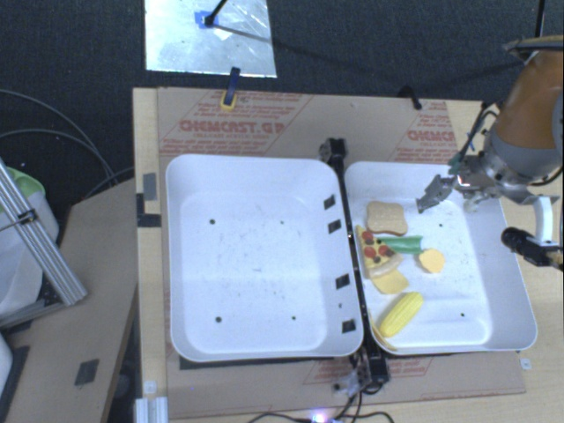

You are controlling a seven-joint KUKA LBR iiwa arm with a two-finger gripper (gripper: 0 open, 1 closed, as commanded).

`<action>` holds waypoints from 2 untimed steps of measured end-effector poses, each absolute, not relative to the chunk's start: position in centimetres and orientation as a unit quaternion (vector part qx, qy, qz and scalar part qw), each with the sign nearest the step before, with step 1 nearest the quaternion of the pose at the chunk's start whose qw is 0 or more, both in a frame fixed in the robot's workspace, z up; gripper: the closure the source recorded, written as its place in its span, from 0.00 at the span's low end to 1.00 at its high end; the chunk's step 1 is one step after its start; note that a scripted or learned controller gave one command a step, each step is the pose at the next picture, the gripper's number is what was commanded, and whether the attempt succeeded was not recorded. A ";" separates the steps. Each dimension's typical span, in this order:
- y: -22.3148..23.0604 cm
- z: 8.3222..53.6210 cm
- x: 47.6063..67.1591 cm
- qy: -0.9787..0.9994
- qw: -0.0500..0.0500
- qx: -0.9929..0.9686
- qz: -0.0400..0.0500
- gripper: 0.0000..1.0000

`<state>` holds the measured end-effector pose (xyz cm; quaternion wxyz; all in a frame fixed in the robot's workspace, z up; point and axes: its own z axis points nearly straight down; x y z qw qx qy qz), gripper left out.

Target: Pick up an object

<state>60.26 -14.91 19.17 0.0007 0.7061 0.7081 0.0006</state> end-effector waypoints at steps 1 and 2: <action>-12.9 8.9 55.2 0.707 0.002 0.707 0.001 0.00; -11.6 8.7 48.8 0.707 0.004 0.708 0.003 0.00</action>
